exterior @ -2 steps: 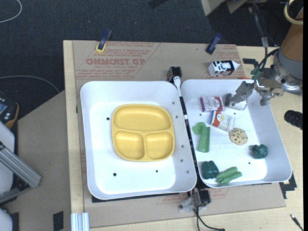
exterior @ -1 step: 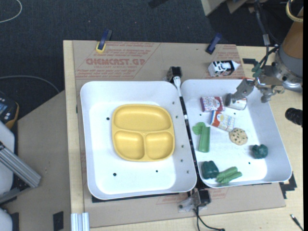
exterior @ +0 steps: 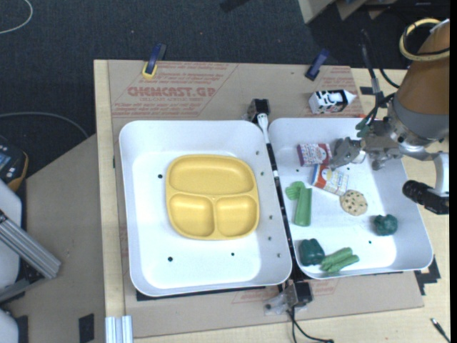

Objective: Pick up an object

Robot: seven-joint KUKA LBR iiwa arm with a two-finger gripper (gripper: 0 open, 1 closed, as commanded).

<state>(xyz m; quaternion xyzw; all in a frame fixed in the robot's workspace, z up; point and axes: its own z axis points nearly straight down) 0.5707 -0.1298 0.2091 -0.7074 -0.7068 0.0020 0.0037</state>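
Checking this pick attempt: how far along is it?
Done: arm is in over the right bin, gripper low beside the small carton. In hand: nothing visibly between its fingers. Left: grasp and lift; cookie and green toys lie in the bin.

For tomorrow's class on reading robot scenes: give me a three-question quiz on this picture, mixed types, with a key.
1. True or false: the yellow tray lies in the right bin.
2. Which thing lies nearest the cookie? A) snack packet B) cow toy C) yellow tray
3. Fill in: the cow toy stands ___ the bins.

Key: 1 false, it lies in the left bin; 2 A; 3 outside.
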